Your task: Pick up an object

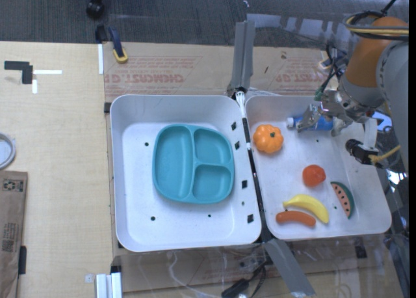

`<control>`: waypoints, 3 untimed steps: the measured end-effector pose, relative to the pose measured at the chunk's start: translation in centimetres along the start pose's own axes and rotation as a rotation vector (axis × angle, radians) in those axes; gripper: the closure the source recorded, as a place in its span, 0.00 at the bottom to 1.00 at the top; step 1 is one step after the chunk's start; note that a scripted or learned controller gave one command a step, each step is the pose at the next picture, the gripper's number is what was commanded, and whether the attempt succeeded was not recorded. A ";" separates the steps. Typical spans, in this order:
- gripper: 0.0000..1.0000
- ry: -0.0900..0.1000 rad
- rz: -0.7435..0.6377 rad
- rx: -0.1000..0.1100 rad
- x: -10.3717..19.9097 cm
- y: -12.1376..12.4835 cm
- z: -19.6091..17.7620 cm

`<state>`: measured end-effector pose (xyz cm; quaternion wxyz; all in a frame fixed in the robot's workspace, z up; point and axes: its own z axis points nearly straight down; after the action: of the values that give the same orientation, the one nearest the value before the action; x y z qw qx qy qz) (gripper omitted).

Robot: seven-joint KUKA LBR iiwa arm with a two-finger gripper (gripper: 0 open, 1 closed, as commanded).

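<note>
1. Two white bins sit side by side on the bench: the left bin and the right bin, meeting along a shared middle edge.
2. Reaching in from the right, the arm with its orange band hangs over the far right corner of the right bin, and its gripper points toward the bin's middle.
3. Whether the gripper is spread or pressed together cannot be told; a small blue piece shows at its tip, and what that piece is cannot be told either.
4. Nearest the gripper is the small orange pumpkin, lying just to the left of and slightly nearer the camera than the tip, close to the shared edge; the two look apart.
5. Further toward the front of the same bin lies a red-orange tomato, roughly below the gripper in the view and well apart from it.
6. Near the front edge lie a yellow banana and, just beside it on its left front, an orange-red sausage; the two appear to touch.
7. A watermelon slice lies right of the banana, near the bin's right wall.
8. Inside the left bin rests a teal divided plate with three compartments, about in the middle.
</note>
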<state>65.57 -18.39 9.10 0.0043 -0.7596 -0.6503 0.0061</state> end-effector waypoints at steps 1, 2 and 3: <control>1.00 -0.002 -0.002 0.009 -0.2 -0.2 -0.7; 1.00 0.003 0.014 -0.015 2.4 -1.0 -9.0; 0.00 0.003 0.014 -0.014 2.4 -1.0 -9.0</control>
<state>65.10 -15.90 18.11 -0.0003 -0.7643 -0.6448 0.0004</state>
